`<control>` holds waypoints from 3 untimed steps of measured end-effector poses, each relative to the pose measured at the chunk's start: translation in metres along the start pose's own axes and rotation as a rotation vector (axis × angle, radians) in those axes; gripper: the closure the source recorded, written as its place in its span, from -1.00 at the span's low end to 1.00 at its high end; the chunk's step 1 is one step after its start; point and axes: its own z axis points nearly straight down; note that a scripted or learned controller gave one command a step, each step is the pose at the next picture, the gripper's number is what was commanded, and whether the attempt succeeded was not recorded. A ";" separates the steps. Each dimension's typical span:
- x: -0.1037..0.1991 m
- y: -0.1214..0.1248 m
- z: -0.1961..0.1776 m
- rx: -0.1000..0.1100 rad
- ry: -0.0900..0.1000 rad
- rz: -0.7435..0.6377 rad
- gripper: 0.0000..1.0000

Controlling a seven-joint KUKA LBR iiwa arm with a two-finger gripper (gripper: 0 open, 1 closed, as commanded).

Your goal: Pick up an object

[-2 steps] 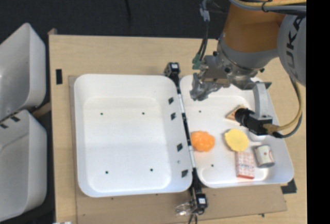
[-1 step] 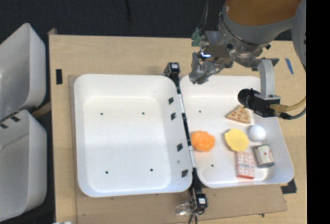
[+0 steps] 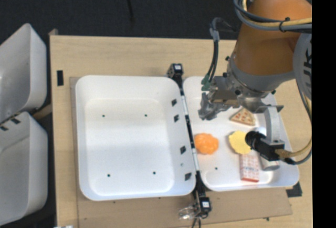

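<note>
Nearest me on the table (image 3: 63, 206), by the right bin's (image 3: 231, 182) front edge, I see a red-and-white packet (image 3: 250, 167). Behind it lie a yellow piece (image 3: 238, 142) and an orange lump (image 3: 206, 144) by the divider. Farther back sits a pizza-slice toy (image 3: 243, 116). The pincer (image 3: 208, 111) hangs just above the bin floor; I cannot tell its state. The left bin (image 3: 128, 137) lies alongside.
</note>
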 end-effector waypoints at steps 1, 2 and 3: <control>-0.035 0.018 -0.048 -0.015 0.000 0.000 1.00; 0.003 0.032 -0.067 -0.013 0.002 -0.007 1.00; 0.019 0.046 -0.064 -0.011 0.001 -0.006 1.00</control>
